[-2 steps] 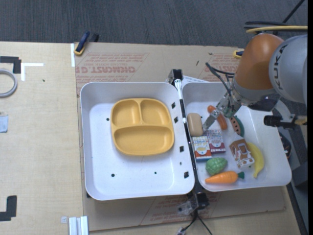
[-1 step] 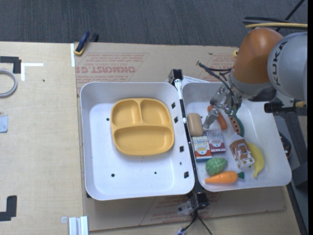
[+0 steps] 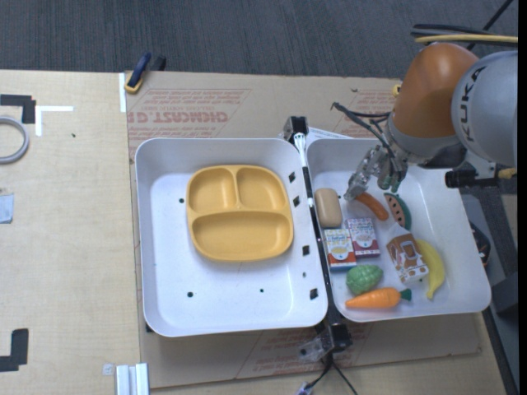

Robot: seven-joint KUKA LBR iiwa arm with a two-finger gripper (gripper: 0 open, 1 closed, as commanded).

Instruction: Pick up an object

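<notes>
The right bin [image 3: 466, 235] holds several toy foods: a tan bread roll [image 3: 328, 206], a red sausage [image 3: 372, 206], a watermelon slice [image 3: 401, 211], two small cartons [image 3: 352, 243], a brown carton [image 3: 405, 255], a banana [image 3: 433, 269], a green broccoli [image 3: 363, 278] and a carrot [image 3: 375, 299]. My gripper [image 3: 375, 188] hangs over the bin's far part, just above the sausage and right of the roll. Its fingers [image 3: 359, 187] stand apart with nothing between them.
The left bin [image 3: 151, 262] holds a yellow divided plate [image 3: 240, 212]. The grey arm with its orange band [image 3: 436, 81] reaches in over the right bin's far right corner. A blue-yellow tool [image 3: 137, 72] and a ring [image 3: 10, 138] lie on the bench at the left.
</notes>
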